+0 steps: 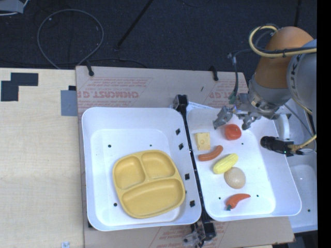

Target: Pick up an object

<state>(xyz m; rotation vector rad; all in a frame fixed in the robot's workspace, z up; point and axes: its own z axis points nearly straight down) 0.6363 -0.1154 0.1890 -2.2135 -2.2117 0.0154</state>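
Sitting in the left bin [98, 133], a yellow divided plate [149, 182] fills its near right corner; across the divider, the right bin [279, 190] holds a cheese wedge [202, 140], sausage [210, 153], corn cob [225, 163], egg [235, 177] and chilli pepper [237, 200]; the gripper [237, 118] hangs spread wide and empty above the tomato [232, 132] near the far edge; being round, it could roll from closing fingers.
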